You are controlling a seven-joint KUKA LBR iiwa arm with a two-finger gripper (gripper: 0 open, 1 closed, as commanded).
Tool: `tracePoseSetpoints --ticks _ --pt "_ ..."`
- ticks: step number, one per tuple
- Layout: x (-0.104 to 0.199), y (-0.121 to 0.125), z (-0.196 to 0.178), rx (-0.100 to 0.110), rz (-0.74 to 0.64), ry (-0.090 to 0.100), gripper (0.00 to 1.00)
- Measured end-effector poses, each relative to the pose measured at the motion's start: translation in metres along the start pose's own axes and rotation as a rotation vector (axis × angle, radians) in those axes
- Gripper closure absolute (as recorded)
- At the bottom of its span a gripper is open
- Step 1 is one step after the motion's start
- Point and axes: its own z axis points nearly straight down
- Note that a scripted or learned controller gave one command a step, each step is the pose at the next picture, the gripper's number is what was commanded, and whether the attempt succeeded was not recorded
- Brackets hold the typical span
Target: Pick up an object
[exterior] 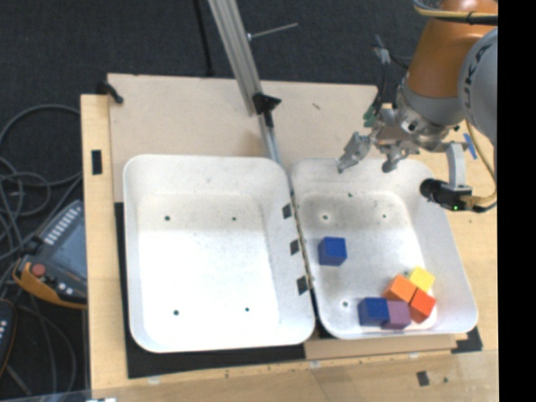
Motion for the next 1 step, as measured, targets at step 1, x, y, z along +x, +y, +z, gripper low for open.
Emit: tracePoseSetpoints --ticks 1 --pt "0.0178 0.0252 0.1483 0.007 0.002 -0.005 0.00"
